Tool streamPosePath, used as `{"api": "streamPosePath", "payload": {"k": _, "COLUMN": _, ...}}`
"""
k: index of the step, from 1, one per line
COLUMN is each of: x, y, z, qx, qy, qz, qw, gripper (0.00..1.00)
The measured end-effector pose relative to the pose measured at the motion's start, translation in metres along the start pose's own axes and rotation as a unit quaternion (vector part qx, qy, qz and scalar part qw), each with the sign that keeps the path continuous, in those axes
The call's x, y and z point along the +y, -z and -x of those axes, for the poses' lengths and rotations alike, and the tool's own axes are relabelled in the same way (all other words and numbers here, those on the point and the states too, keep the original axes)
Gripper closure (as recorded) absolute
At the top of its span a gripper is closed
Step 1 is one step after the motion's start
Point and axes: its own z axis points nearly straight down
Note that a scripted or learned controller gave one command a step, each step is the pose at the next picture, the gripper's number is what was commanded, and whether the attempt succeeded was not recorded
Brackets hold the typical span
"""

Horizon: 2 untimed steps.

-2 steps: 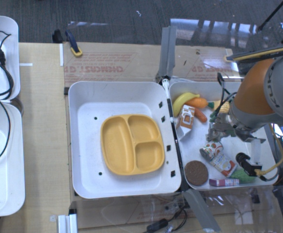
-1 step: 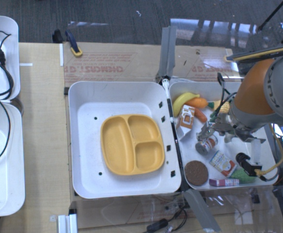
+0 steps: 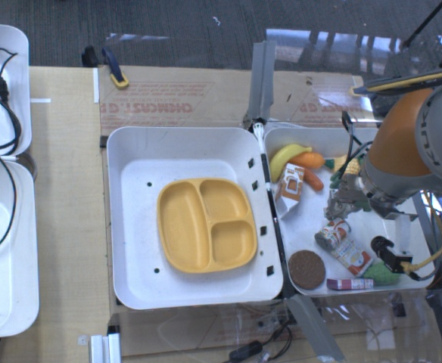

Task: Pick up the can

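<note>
Bench: two white bins [image 3: 122, 203] | one can [image 3: 332, 235] | one tray [image 3: 206, 224] | fingers [image 3: 347, 201] state unclear

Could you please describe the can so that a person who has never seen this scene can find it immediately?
Look at the right bin of the two white bins, the one crowded with toy food. Just below the gripper, near the bin's middle, the can lies on its side. It is the one shiny metal cylinder there, with a red and white label, lying just above the flat brown cookie.
</note>
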Motion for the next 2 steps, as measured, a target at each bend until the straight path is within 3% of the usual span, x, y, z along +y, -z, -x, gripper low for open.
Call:
{"api": "streamPosePath", "payload": {"k": 1, "x": 0.0328, "y": 0.0437, "z": -0.0237, "qx": 0.000, "qy": -0.103, "qz": 0.002, "qw": 0.9947, "gripper": 1.00}}
{"api": "streamPosePath", "payload": {"k": 2, "x": 0.0327, "y": 0.0435, "z": -0.0237, "qx": 0.000, "qy": -0.103, "qz": 0.002, "qw": 0.9947, "gripper": 0.00}}
